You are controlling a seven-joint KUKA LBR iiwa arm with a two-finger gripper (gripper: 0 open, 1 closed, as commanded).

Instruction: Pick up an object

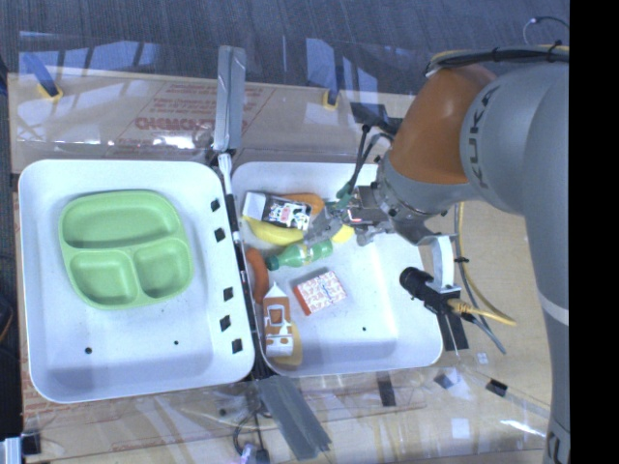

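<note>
My gripper (340, 228) hangs low over the right bin (406, 346), at its upper middle, right above the yellow banana (263, 231) and the green bottle (302, 253). The arm's wrist hides most of the fingers. A small black-and-white carton (279, 210) lies just left of the gripper with an orange item (306, 201) behind it. Further down the bin lie a red patterned square packet (320, 291), an orange sausage-shaped object (257, 271) and a brown bottle (278, 329).
The left bin (58, 356) holds a green divided plate (126, 247). A raised divider (230, 259) with black clips separates the bins. Cables and a black fixture (440, 298) sit at the right bin's right edge.
</note>
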